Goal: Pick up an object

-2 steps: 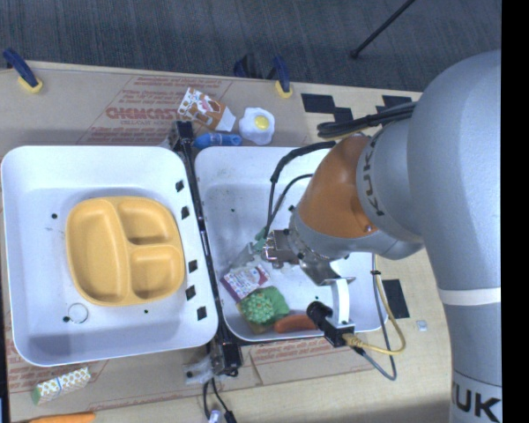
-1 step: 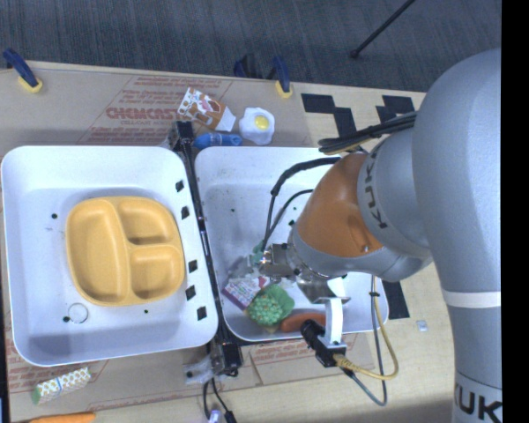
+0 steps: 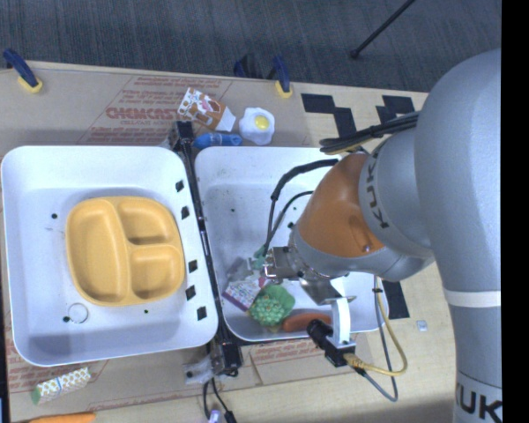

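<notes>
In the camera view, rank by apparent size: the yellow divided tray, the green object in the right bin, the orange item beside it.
1. Yellow divided tray, largest by far.
2. Green object.
3. Orange item, smallest as seen, though the arm partly hides it, so its full size is uncertain.
</notes>
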Tool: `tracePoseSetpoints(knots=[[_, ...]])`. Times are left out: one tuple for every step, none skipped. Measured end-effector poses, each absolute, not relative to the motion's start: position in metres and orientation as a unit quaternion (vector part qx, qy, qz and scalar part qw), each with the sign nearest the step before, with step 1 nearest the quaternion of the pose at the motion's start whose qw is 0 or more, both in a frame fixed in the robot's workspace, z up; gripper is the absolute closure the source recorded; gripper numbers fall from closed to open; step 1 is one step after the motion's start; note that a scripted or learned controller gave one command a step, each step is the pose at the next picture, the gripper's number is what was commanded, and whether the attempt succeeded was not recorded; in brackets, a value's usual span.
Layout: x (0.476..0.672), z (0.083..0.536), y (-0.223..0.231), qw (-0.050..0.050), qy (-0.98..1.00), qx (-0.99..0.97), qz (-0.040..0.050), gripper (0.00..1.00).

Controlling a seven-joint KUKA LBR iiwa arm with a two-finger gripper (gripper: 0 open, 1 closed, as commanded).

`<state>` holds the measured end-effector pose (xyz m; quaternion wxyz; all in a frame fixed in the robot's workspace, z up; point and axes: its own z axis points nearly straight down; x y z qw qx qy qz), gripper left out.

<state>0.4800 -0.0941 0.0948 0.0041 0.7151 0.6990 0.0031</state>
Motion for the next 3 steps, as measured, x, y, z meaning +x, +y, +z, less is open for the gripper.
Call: tracePoseSetpoints(knots=[[0.478, 0.094, -0.094, -0.003, 0.473, 0.881, 0.0028, 0.00], [0.479, 0.094, -0.095, 0.001, 0.561, 0.828, 0.0024, 0.00], [0.480, 0.105, -0.093, 0.000, 0.564, 0.826, 0.0043, 1.00]])
